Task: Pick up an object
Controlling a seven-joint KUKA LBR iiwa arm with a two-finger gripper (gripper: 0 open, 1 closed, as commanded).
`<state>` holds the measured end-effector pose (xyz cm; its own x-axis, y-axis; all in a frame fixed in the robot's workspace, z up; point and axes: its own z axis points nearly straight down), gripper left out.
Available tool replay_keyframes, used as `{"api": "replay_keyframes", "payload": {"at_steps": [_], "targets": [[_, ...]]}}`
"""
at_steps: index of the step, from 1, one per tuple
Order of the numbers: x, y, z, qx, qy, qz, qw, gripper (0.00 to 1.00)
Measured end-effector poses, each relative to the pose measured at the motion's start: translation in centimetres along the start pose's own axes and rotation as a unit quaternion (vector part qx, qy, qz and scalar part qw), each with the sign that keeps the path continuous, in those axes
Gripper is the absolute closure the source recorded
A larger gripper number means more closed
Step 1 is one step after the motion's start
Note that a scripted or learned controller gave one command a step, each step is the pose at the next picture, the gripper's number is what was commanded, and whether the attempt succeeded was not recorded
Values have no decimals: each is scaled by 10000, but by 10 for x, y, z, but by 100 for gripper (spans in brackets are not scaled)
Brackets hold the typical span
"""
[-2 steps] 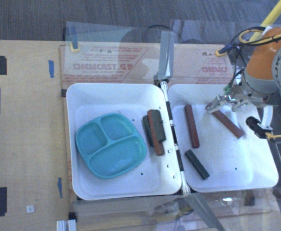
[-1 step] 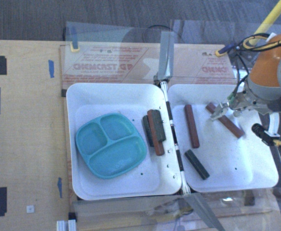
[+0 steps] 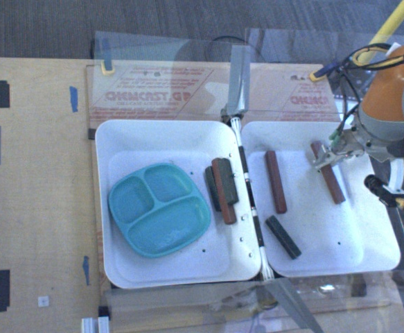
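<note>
In the camera view, two shallow white bins are seen side by side on the desk, the left bin at the centre of the frame and the right bin towards the right edge. A teal plastic sectioned plate is laid flat in the left bin's lower left part, and at that bin's right side a reddish-brown wooden bar is stacked on a dark green flat block, the two touching and crossing at a slight angle, probably as they were dropped.

In the right bin three loose pieces are spread well apart, which leaves room for a descent on any one of them: a long reddish-brown wooden stick near the bin's left wall, a short dark grey-green bar below it, and a second reddish-brown stick at the upper right.

The grey arm with its orange band is brought in from the right of the frame, and the jaws are placed directly over the upper part of that second stick, apparently so that it can be taken across its narrow width. Whether the jaws are open or closed cannot be told, since the metal parts are too small and blurred. The stick is judged to be lying on the bin floor, not lifted.
</note>
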<state>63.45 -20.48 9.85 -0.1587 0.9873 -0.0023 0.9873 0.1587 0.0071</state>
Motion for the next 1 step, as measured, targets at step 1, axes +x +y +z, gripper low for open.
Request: {"api": "replay_keyframes", "payload": {"at_steps": [1], "targets": [[53,18,-74,28,4,594,9982,100]]}}
